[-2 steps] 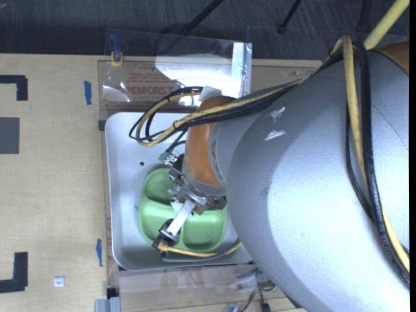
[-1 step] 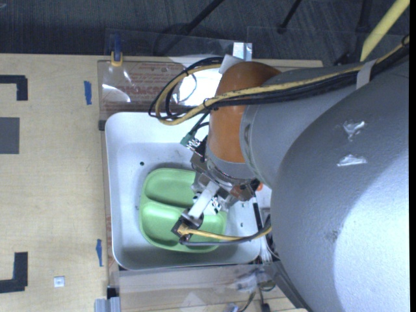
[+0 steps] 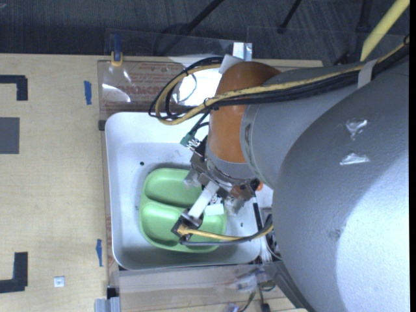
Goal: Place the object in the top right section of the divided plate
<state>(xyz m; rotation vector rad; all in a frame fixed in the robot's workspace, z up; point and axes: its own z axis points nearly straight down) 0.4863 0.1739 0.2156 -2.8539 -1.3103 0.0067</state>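
You're looking at a robotics lab, not a home or kitchen. The bench (image 3: 52, 174) is plain plywood marked with black tape (image 3: 19, 86) and blue tape (image 3: 87, 91) (alignment marks, by their look). A white bin (image 3: 123, 174) sits on it, beside a clear plastic sheet (image 3: 143, 60). A big grey arm (image 3: 338, 174) carries loose cables (image 3: 175, 93) along its body, and dark carpet (image 3: 97, 8) with stand legs (image 3: 292, 8) lies beyond.
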